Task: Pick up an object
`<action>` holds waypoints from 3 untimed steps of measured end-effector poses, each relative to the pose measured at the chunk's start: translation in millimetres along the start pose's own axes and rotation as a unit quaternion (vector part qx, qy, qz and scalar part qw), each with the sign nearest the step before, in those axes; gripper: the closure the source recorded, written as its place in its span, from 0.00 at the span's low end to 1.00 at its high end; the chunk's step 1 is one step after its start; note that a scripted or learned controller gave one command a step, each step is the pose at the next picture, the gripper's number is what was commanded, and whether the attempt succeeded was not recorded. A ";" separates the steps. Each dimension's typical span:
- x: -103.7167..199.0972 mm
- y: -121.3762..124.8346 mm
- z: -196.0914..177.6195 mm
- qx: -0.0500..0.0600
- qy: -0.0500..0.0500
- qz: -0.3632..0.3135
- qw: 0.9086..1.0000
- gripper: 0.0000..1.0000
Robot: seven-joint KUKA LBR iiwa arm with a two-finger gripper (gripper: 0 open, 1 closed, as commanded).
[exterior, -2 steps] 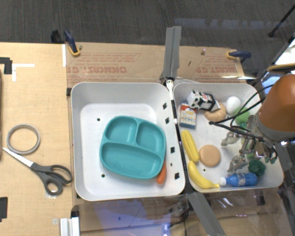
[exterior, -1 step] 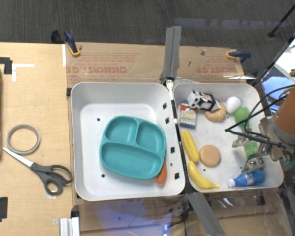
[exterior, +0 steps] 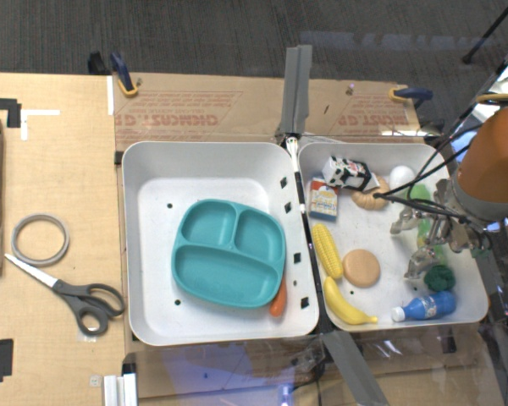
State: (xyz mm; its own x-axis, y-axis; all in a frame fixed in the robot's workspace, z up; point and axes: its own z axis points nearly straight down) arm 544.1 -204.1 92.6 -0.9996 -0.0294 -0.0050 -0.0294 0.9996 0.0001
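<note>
The right bin (exterior: 381, 146) holds several small things: a black and white cow toy (exterior: 347, 173), a white ball (exterior: 400, 177), a tan bread piece (exterior: 371, 199), a small box (exterior: 323, 201), a corn cob (exterior: 326, 248), a round tan bun (exterior: 361, 267), a banana (exterior: 347, 304), a blue bottle (exterior: 427, 305) and a dark green ball (exterior: 441, 276). My gripper (exterior: 411, 244) hangs over the bin's right part, open, with nothing between its fingers. One fingertip is just above the dark green ball. The arm hides part of a green item (exterior: 419, 194).
The left bin (exterior: 144, 227) holds a teal divided plate (exterior: 229, 254) with an orange carrot (exterior: 278, 299) at its lower right edge. On the bench to the left lie scissors (exterior: 72, 294) and a tape roll (exterior: 40, 238). A grey divider (exterior: 297, 91) stands behind the bins.
</note>
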 end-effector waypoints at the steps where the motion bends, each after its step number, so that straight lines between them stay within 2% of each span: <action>1: -88.0 -19.5 -0.1 0.000 0.000 0.006 1.000 0.00; 2: -63.4 -18.9 -0.2 0.000 0.000 0.059 0.998 0.00; 3: -65.2 -18.8 -10.8 0.000 -0.003 0.060 0.998 1.00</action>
State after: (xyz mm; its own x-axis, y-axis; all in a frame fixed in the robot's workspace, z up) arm 609.8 -221.0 103.7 -0.9959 0.0899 -0.0109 0.0899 0.9959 0.0010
